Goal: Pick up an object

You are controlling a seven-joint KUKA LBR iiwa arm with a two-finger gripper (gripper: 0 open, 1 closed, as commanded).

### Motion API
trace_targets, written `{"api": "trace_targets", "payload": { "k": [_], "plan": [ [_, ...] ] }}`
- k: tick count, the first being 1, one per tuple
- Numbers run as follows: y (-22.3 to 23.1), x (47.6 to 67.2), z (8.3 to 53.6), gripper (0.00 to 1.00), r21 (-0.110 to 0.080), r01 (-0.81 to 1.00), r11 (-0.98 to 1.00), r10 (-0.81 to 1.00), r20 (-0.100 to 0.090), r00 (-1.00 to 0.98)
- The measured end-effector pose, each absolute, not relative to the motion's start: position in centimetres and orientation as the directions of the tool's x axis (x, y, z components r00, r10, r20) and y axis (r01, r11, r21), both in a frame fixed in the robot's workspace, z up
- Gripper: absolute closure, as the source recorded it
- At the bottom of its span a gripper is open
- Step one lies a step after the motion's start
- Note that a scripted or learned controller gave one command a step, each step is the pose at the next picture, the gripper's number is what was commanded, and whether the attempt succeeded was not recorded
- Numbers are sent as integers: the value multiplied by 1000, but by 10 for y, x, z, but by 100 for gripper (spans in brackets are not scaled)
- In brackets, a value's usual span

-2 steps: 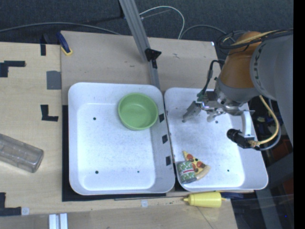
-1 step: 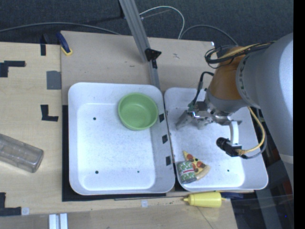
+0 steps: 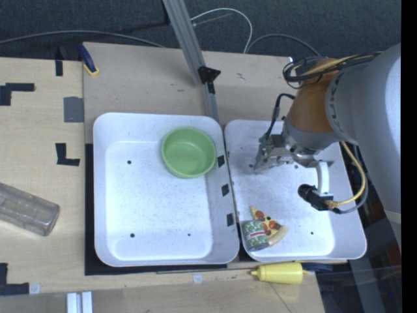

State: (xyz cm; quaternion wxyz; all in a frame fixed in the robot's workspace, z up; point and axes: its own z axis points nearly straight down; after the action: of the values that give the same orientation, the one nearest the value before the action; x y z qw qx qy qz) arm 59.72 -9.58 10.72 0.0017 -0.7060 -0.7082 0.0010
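Pizza-slice toy (image 3: 264,230) lies flat in the right bin (image 3: 339,243), close to that bin's near-left corner and just beside the wall shared with the left bin (image 3: 117,240). It is the sole loose item in the right bin and the likeliest candidate for the pick. A green bowl (image 3: 189,151) sits upright in the left bin, toward its far-right corner, near the dividing wall. A yellow squeeze bottle (image 3: 281,273) lies on its side on the bench (image 3: 130,77), just outside the right bin's near edge.

Step in hand, as judged: approach. No object is between the fingers, and nothing is lifted.

The gripper (image 3: 260,163) sits low over the far-left part of the right bin, over bare white floor. It is well apart from the pizza-slice toy, which lies toward the near edge. Finger spread: cannot be told; the tips are small and blurred against the bin floor.

Arm pose: the grey arm (image 3: 371,103) enters from the right, with the orange band (image 3: 311,106) above the wrist, and the wrist is turned downward into the bin. Cables loop around the wrist housing.

Next move, as judged: travel toward the bin's near-left corner to stand over the toy, then descend. The toy is thin and flat and lies close to the wall, so finger clearance beside the wall is the chief risk.
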Motion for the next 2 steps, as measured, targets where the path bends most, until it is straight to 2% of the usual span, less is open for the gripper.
{"api": "trace_targets", "payload": {
  "k": [1,2],
  "plan": [
    [-89,602,168,100,4,1000,2,1000,0,-2],
    [-99,602,217,100,4,1000,1,1000,-1,-1]
  ]
}}
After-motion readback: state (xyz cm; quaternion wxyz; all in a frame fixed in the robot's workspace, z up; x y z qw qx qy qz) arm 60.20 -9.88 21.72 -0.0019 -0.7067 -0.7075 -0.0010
